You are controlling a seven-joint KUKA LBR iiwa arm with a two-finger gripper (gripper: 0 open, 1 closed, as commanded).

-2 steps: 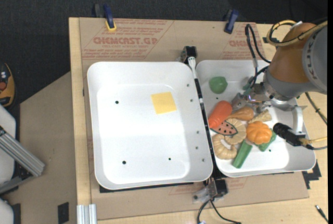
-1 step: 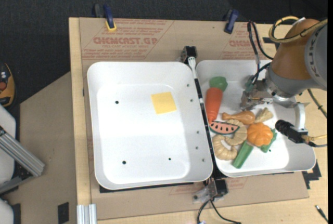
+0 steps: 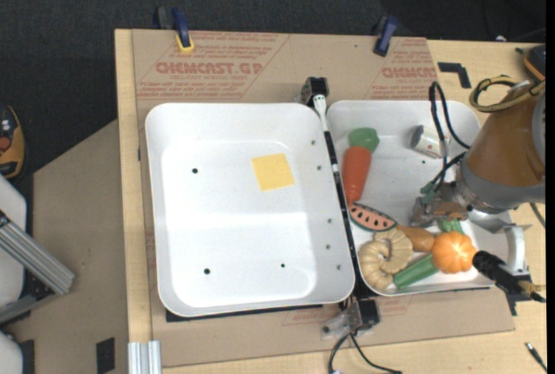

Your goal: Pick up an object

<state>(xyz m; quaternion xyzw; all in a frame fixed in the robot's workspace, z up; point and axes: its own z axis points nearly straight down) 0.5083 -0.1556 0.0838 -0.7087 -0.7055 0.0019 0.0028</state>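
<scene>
Camera view first gives us, nearest in the right white bin, an orange mandarin-like fruit, a green stick-shaped piece and a beige twisted pastry — all crowded together. Just beyond lies a watermelon slice, then an orange carrot with a green top. The gripper sits low beside the fruit; we cannot tell how it stands. Farther left, a flat yellow square lies alone in the left white bin.

Single fixed camera above bench, angled downward, both bins framed
</scene>
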